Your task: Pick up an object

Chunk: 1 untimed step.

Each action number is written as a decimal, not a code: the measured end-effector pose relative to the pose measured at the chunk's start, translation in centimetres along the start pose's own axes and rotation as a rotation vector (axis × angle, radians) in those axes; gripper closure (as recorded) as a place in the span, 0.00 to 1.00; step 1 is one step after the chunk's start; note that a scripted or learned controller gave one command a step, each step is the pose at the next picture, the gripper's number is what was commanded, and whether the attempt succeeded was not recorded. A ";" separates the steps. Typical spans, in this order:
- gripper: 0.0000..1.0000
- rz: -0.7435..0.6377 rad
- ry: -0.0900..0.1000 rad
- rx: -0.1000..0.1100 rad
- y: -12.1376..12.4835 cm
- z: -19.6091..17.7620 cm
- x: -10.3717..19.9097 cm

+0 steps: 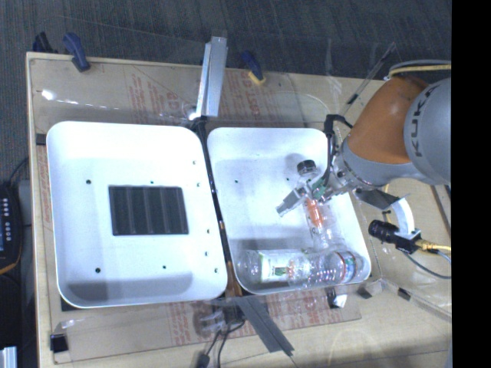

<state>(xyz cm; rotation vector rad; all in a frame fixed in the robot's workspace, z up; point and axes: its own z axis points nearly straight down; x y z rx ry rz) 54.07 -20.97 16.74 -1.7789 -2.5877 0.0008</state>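
We see the gripper [307, 194] low in the right bin [253, 148], whether clenched or released we cannot tell, a small clear bottle with orange contents [317, 217] just beneath it, a clear plastic bottle [299, 267] lying along the near wall, left bin [123, 152] with a dark grille [148, 210]

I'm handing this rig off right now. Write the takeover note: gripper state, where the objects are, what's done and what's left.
Gripper: down inside the right bin, over its middle-right part; whether it grips anything cannot be told from the camera view.
Small clear bottle with orange contents: in the right bin, right at the gripper.
Large clear plastic bottle: lying on its side along the right bin's near wall.
Left bin: holds a dark ribbed rectangular tray in the middle.
Done: arm has reached into the right bin.
Left: no confirmed pick yet; secure an object and lift it.
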 end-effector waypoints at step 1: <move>0.00 0.068 -0.003 -0.001 1.0 0.1 -0.6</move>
